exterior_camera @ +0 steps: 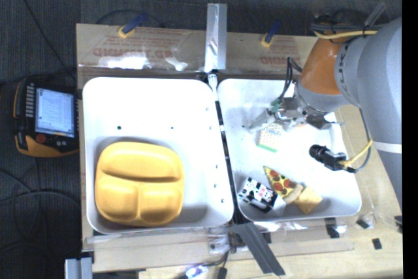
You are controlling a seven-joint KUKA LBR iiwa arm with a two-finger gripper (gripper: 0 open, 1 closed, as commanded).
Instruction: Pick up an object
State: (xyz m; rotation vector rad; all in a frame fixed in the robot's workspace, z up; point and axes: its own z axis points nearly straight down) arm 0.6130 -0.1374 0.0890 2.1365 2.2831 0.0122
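Here my gripper (pixel 282 113) hangs low in the right bin (pixel 339 206), near its back wall, just above a small pale dotted block with a green edge (pixel 269 136). Nothing shows between my fingers, and I cannot tell how wide they stand. Toward the front of that bin lie a pizza-slice toy (pixel 279 181), a black-and-white patterned piece (pixel 257 194) and a tan wedge (pixel 308 200). A large yellow bread-shaped object (pixel 139 182) sits in the left bin (pixel 150 101).

Left bin (pixel 150 101) rear free; yellow block (pixel 138 181) blocks front.
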